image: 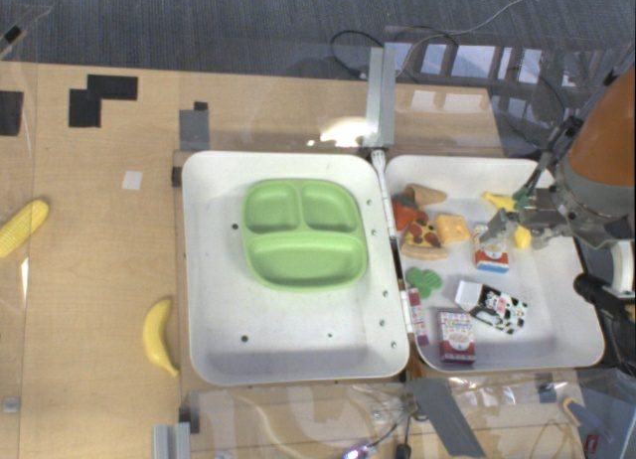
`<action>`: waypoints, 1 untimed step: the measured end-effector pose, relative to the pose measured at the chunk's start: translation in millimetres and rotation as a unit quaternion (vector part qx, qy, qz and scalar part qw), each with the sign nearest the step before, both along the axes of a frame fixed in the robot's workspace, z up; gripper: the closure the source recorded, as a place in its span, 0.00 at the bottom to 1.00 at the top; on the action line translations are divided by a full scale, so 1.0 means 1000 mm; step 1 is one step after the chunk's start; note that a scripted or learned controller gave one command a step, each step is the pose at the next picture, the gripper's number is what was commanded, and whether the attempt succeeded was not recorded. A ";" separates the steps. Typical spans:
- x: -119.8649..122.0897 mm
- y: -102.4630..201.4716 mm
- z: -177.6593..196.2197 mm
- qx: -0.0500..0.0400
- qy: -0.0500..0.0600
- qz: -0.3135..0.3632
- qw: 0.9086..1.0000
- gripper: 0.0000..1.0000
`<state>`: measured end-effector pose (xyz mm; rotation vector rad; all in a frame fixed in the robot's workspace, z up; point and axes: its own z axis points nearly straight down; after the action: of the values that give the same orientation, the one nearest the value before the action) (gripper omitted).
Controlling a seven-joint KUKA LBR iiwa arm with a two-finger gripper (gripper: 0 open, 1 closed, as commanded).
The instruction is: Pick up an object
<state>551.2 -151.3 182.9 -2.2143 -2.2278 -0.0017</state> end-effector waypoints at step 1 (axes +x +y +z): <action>0.000 0.000 0.000 0.000 0.000 0.000 1.000 0.00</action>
<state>551.2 -151.3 182.9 -2.2143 -2.2278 -0.0017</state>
